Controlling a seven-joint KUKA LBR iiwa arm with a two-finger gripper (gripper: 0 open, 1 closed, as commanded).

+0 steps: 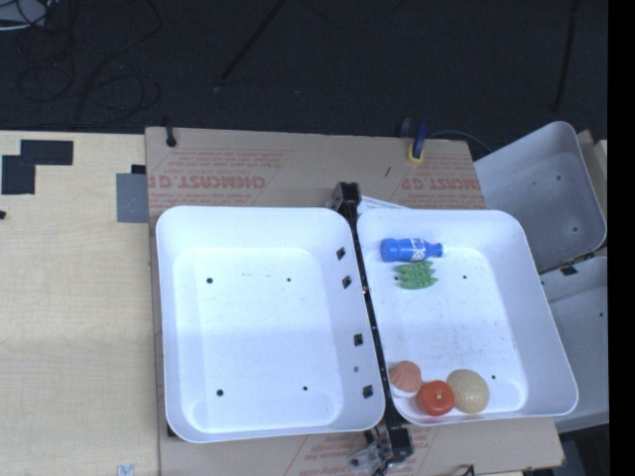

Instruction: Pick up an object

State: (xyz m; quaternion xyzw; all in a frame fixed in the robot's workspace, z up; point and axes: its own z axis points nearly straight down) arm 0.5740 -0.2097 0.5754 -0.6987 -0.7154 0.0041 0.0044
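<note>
The right bin (pixel 516 296) holds several small objects. A blue bottle (pixel 409 249) with a white cap lies on its side near the bin's far left corner. Just below it sits a small green leafy piece (pixel 417 276). At the near edge three round things cluster together: a pale pink one (pixel 405 376), a red tomato-like one (pixel 436 398) and a tan ball (pixel 468 390).
The left bin (pixel 189 266) stands beside the right one, joined by a black clamp strip (pixel 359 305). Both rest on a cardboard sheet (pixel 298 172) on a wooden bench. A grey metal panel (pixel 546 186) leans at the right.
</note>
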